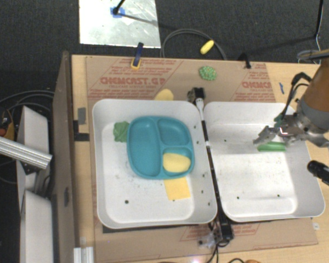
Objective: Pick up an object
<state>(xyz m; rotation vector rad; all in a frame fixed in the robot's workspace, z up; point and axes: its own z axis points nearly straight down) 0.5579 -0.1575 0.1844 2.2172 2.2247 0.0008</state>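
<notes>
Green object, long and thin, lies flat in the right bin, toward its upper right part. The gripper hangs right over it, fingers pointing down and left toward it, with the arm coming in from the right. Whether the fingers are spread or closed, I cannot tell, nor whether they have any hold on the piece; it looks to rest on the bin floor.

To do this step well, I judge the fingers should straddle the piece across its short width, near its middle, and go low enough to reach the floor before closing. A thin, flat thing is likely to slip out or be pushed aside if the grip lands off centre. Lift straight up and slowly.

The left bin holds a blue tray with a yellow item on it, well apart.
</notes>
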